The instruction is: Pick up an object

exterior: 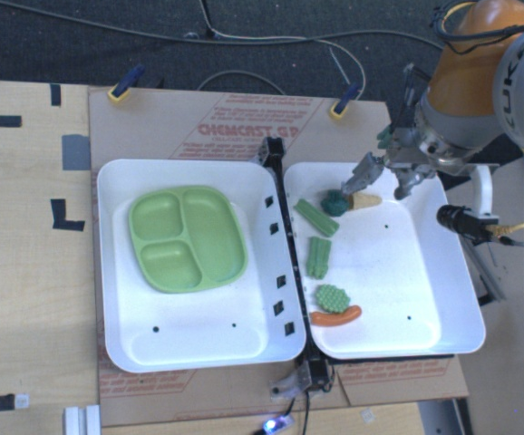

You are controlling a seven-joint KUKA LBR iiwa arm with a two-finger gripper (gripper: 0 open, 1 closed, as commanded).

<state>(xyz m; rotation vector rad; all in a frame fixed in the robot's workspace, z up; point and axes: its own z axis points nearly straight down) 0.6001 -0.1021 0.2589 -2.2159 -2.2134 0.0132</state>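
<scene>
White bin [425,333], fingers [384,180] astride cone [363,201]

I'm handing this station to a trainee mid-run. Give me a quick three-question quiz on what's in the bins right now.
1. True or false: the green divided plate lies in the left bin.
2. Which item lies nearest the front rim of the right bin? A) orange sausage-shaped toy B) dark green round toy C) ridged green block
3. Fill in: the end effector hangs over the ____ part of the right bin.

Key: 1 true; 2 A; 3 back
</scene>
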